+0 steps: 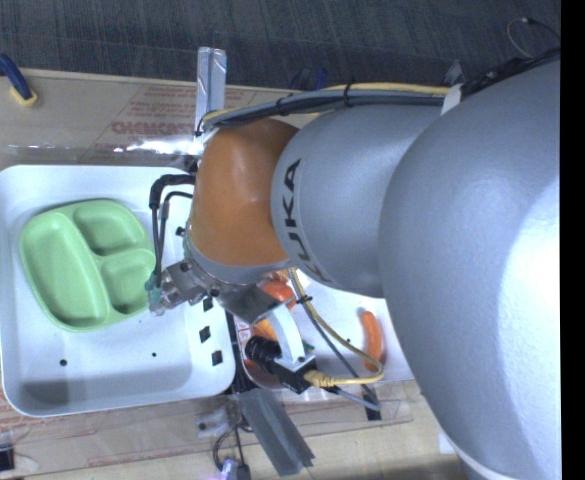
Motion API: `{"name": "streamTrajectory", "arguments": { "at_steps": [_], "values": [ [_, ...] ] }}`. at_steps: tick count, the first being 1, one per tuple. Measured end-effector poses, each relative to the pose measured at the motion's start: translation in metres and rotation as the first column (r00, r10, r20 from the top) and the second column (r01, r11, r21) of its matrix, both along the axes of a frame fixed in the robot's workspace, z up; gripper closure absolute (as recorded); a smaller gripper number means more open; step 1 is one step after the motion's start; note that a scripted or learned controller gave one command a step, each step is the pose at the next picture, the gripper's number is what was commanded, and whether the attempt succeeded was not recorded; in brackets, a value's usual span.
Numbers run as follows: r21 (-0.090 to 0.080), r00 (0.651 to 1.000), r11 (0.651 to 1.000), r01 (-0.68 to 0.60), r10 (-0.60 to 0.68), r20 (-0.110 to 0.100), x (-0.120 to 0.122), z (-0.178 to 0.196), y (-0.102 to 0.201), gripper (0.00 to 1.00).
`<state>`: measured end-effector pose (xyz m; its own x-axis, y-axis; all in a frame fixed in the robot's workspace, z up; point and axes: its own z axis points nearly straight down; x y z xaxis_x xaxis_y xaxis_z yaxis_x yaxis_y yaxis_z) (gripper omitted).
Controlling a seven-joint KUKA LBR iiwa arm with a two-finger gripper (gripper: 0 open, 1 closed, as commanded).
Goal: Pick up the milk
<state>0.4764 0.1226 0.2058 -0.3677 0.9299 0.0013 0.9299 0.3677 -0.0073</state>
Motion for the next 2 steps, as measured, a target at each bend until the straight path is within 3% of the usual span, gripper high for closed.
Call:
{"name": "streamTrajectory", "arguments": {
  "at_steps": [1, 2],
  "values": [
    [0.0, 0.995, 0.995, -0.102, 0.102, 0.002, -0.001, 0.046, 0.064, 1.0],
    [0.001, 0.98, 0.98, -0.197, 0.197, 0.002, 0.0, 0.009, 0.008, 1.0]
  ]
}}
